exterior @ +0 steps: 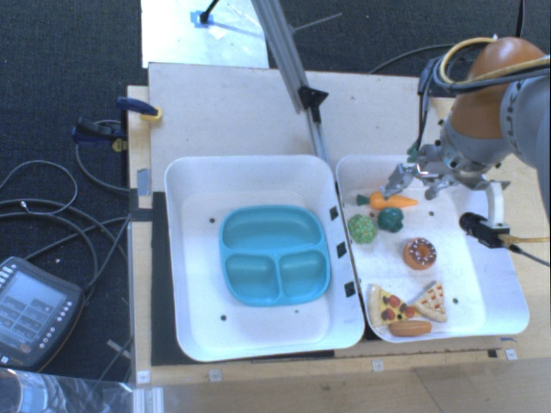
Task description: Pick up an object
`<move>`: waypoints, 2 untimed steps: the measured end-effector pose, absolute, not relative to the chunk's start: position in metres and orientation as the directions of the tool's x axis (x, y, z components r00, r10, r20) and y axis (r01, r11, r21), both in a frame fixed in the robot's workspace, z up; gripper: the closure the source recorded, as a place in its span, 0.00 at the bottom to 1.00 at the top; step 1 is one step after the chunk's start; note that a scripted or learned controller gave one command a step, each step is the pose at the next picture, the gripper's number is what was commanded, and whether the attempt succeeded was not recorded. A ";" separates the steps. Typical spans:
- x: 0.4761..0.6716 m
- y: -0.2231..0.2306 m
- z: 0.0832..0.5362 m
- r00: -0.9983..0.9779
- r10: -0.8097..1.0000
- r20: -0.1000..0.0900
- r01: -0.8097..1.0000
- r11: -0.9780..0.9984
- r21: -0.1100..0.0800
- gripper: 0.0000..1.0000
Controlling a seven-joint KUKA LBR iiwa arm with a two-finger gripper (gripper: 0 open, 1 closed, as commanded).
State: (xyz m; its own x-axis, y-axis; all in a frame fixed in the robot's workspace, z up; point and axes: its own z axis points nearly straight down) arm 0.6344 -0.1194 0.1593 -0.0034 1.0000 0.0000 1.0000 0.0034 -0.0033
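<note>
At the near edge of the right bin (508, 312) lie a hot dog (410, 327) and two pizza slices, one (386, 301) to its left and one (430, 300) to its right, all close together. Farther in sits a chocolate doughnut (420, 253), and left of it a pale green lettuce head (362, 229) just beside a darker broccoli piece (391, 219). Beyond those lies a carrot (392, 201), lengthwise left to right. The gripper (419, 179) hangs over the far part of this bin, just above and right of the carrot; its jaws seem spread, with nothing between them, though the slant makes this hard to judge. The left bin (185, 231) holds a blue divided tray (275, 255). Both bins rest on the worktop (224, 110).
</note>
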 end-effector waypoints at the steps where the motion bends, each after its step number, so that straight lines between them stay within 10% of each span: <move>1: 0.640 -0.123 0.115 -0.002 1.000 0.000 1.000 0.002 -0.002 0.00; 2: 0.642 -0.123 0.129 -0.003 1.000 -0.001 1.000 0.003 0.004 1.00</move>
State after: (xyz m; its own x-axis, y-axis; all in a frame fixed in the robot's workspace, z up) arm 0.6416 -0.1231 0.1291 -0.0033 1.0000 -0.0008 1.0000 0.0033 0.0044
